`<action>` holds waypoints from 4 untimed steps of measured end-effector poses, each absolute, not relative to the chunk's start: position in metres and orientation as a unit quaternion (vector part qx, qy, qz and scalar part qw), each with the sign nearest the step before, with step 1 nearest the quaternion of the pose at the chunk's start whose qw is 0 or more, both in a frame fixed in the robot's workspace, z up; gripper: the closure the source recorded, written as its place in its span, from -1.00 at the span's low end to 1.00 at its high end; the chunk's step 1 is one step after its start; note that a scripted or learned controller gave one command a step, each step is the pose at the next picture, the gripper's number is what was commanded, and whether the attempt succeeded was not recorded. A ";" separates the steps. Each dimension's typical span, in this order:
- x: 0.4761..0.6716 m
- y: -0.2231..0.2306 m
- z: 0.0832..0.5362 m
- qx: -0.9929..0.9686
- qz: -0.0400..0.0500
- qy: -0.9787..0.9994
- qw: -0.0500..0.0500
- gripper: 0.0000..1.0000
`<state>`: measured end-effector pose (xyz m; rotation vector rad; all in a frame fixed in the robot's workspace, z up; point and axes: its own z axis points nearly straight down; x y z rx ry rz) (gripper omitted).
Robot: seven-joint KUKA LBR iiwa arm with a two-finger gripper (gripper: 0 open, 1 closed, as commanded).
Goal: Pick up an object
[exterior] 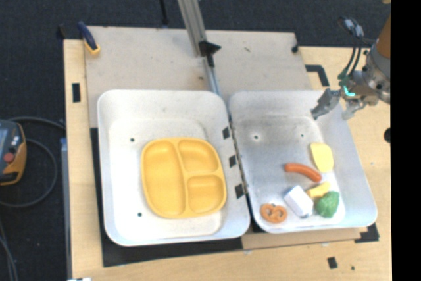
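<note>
The right bin [263,122] holds several small objects near its front right corner. A yellow piece [321,156] lies farthest back, with an orange sausage [302,171] just left of it. In front of these sit a white block [298,199], a small yellow block [319,191], a green broccoli-like piece [327,203] and a brown pretzel [273,212]. My gripper [335,105] hovers over the bin's back right edge, well behind the objects. It is open, with nothing between its fingers [321,104].
The left bin [118,115] carries a yellow divided plate [184,176]. A metal post [187,3] rises behind the bins at the middle. A blue and yellow tool [88,37] lies at the bench's back left corner.
</note>
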<state>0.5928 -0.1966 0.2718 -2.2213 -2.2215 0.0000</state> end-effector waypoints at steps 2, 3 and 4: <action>0.588 -0.189 0.220 -0.707 0.001 -0.707 0.001 -1.00; 0.584 -0.180 0.162 -0.707 0.001 -0.707 0.001 -1.00; 0.580 -0.188 0.117 -0.707 0.001 -0.707 0.000 -1.00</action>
